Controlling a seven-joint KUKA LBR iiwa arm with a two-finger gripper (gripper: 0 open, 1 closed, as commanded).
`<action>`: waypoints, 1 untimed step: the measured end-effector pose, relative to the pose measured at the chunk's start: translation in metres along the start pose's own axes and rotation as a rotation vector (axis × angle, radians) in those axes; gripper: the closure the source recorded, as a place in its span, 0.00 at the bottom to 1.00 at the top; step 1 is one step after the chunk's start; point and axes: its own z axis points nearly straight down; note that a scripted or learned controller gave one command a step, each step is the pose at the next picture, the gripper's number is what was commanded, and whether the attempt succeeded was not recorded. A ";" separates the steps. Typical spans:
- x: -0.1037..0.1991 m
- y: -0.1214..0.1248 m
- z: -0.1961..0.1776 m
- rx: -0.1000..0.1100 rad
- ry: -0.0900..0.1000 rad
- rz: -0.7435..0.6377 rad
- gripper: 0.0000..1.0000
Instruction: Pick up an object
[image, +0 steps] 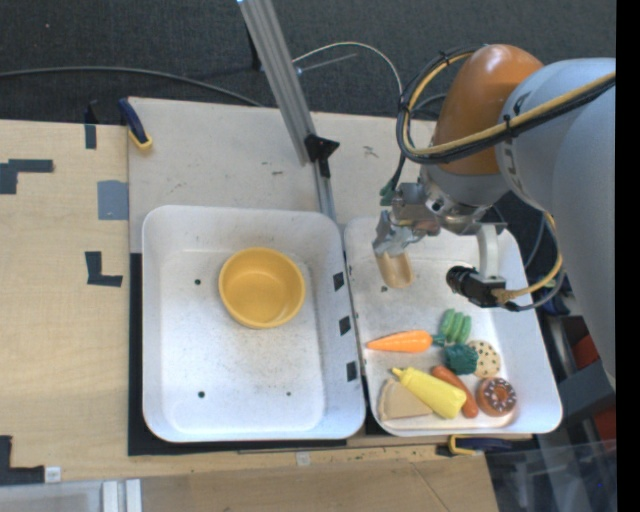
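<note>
Fingers (392, 243) clenched on tan cylinder (395, 268); carrot (400, 343) below them, yellow bowl (262, 287) well apart to their left.

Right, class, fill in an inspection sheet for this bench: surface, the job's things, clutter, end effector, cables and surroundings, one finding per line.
Surface: two white bins side by side, left bin speckled with dark specks, right bin beside it.
Job's things: yellow bowl in the left bin; carrot, mustard bottle, donut, cookie and green vegetable crowded at the right bin's near end.
Clutter: nothing seen.
End effector: over the right bin's far end, with a tan object at its tip; grip unclear.
Cables: yellow and black cables looped around the arm.
Surroundings: metal pole, wooden bench.
</note>
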 end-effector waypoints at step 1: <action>0.057 0.001 0.008 0.003 -0.001 0.001 1.00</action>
